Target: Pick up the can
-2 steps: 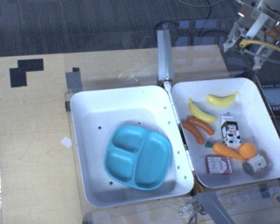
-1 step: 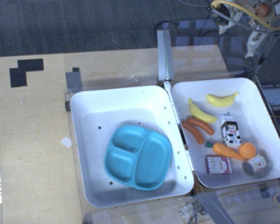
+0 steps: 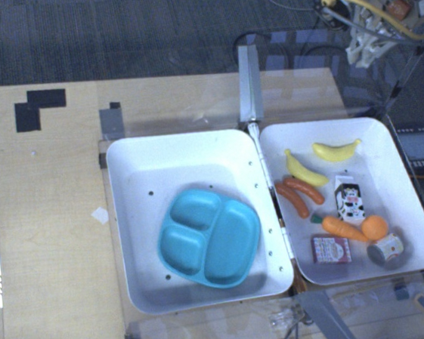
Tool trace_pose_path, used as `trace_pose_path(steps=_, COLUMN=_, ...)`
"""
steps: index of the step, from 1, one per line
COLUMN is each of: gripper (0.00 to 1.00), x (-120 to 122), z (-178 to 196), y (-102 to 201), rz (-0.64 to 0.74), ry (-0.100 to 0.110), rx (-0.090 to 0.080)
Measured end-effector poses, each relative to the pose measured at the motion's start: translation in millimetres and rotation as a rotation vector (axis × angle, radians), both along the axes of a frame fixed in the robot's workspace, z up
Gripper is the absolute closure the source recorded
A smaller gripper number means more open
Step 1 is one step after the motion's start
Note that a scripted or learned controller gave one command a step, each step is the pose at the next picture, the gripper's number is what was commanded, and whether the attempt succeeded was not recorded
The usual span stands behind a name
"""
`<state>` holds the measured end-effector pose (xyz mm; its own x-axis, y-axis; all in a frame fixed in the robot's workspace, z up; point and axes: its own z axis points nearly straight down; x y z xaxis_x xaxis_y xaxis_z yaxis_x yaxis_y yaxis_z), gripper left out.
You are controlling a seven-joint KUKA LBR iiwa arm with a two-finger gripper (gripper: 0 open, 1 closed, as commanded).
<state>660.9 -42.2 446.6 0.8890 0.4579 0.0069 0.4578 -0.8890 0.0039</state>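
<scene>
The can (image 3: 386,248) is a small grey cylinder lying on its side in the near right corner of the right bin (image 3: 406,173). It touches an orange (image 3: 374,227) just behind it. My gripper (image 3: 363,43) hangs high at the top right, beyond the far edge of the right bin and far from the can, with yellow cabling around the wrist. Nothing is seen in it.
The right bin also holds two bananas (image 3: 337,150), two sausages (image 3: 298,193), a cow-patterned carton (image 3: 347,200), a carrot (image 3: 343,227) and a red box (image 3: 331,249). A blue divided plate (image 3: 209,237) lies in the left bin (image 3: 137,211). A metal post (image 3: 247,85) stands behind the bins.
</scene>
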Motion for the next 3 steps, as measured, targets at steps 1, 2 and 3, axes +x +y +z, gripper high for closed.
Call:
trace_pose_path(steps=1, gripper=0.00, x=0, z=0, y=0, rz=0.000, ry=0.000, rx=0.000)
trace_pose_path(steps=2, gripper=0.00, x=-19, z=-11, y=-150, rz=-0.267, ry=0.004, rx=0.001)
trace_pose_path(steps=3, gripper=0.00, x=-31, z=-12, y=-163, rz=-0.269, ry=0.006, rx=0.001)
